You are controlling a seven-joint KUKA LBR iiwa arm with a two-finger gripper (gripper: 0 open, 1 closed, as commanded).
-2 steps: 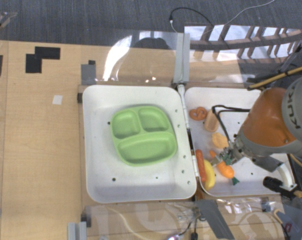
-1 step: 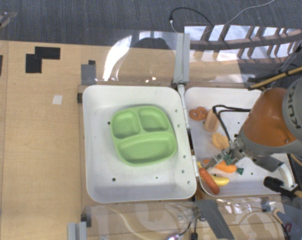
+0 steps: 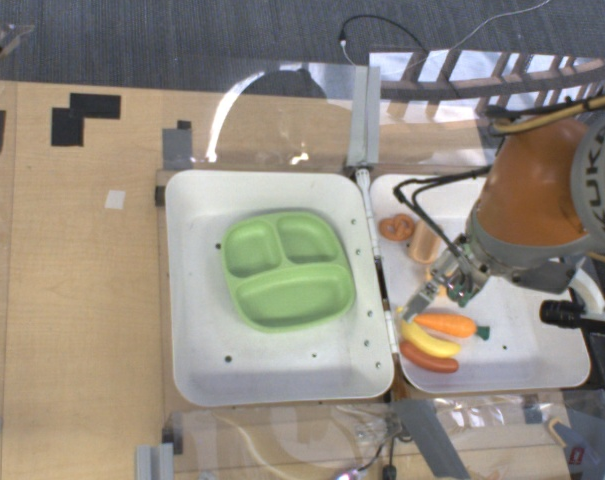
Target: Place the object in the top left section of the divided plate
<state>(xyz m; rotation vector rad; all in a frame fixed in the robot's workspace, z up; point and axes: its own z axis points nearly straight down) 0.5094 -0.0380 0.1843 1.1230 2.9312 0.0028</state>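
Orange carrot [image 3: 447, 323], green-stemmed, lies in my right bin [image 3: 542, 353], in its near part, with a yellow banana [image 3: 429, 342] touching it on the near side and a reddish sausage [image 3: 432, 361] just beyond that, nearest the bin's front wall. Which of these is my object I cannot tell; none sits on the divided plate [image 3: 287, 270]. My fingers [image 3: 429, 297] hang just above and a little left of the carrot's blunt end; the tips are small and blurred, so I cannot tell whether they are parted or closed, and nothing shows between them. Farther back in the same bin lie a brown, doughnut-like piece [image 3: 396, 228] and a pale tan object [image 3: 423, 243], partly covered by my wrist. The green plate rests in the middle of the left bin [image 3: 192, 298], its two small sections on the far side, the long one near; the top left section [image 3: 250, 249] is bare. White letters on my grey arm [image 3: 592, 183], cut off at the right edge, read "KU". Black patches [image 3: 82, 116] mark the wooden counter [image 3: 72, 298] far left.
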